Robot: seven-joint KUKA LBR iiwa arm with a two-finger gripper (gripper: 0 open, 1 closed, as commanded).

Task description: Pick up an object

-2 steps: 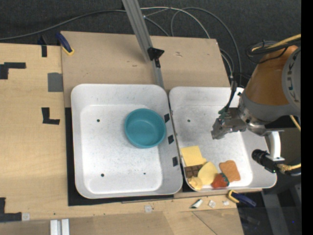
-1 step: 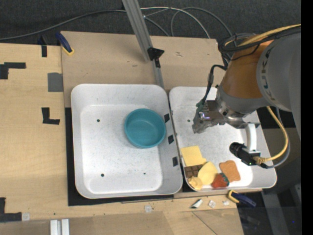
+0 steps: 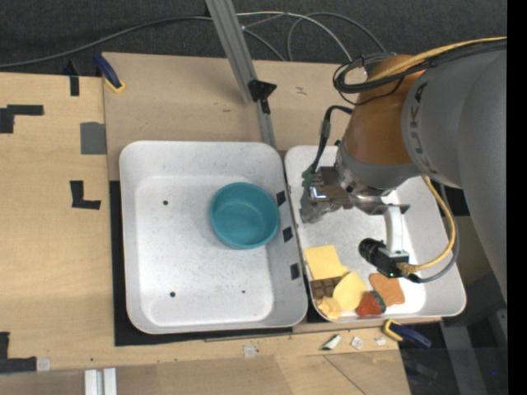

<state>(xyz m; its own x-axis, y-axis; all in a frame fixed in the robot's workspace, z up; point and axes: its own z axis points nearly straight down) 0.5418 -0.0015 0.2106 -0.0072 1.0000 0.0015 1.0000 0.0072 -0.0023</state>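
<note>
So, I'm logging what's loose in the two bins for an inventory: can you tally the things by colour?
Teal round bowl, left bin: 1
Yellow foam-like blocks, right bin: 2
Orange piece: 1
Red piece: 1
Small brown piece: 1
Total: 6, though the right bin's cluster overlaps, so more may be hidden.

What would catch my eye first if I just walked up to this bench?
Probably the big grey arm with its orange band, reaching in from the right over the right bin. Next, the teal bowl sitting alone in the left bin. Then the small heap of yellow, brown and orange pieces at the right bin's near end.
</note>
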